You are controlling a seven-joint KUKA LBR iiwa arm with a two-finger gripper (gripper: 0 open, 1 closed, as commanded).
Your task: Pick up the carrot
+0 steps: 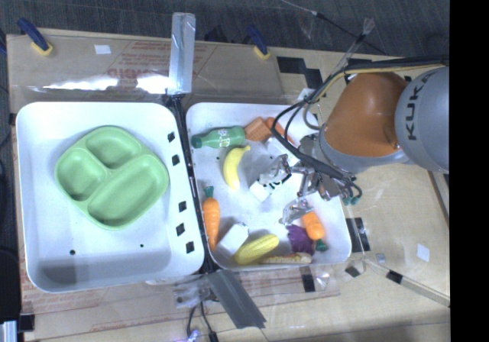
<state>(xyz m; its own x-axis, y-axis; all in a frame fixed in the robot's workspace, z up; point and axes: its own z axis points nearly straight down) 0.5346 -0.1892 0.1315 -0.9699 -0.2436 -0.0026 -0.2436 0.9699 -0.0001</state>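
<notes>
My pincer [294, 207] hangs over the right bin [336, 253], half hidden by cables; I cannot tell its grip; the carrot [211, 216] lies by that bin's left wall; left bin [30, 180] holds a green plate [111, 175].

Bench [428, 256], tan surface: two white bins directly on it, left bin [30, 203] touching right bin [200, 115] along one side.
</notes>
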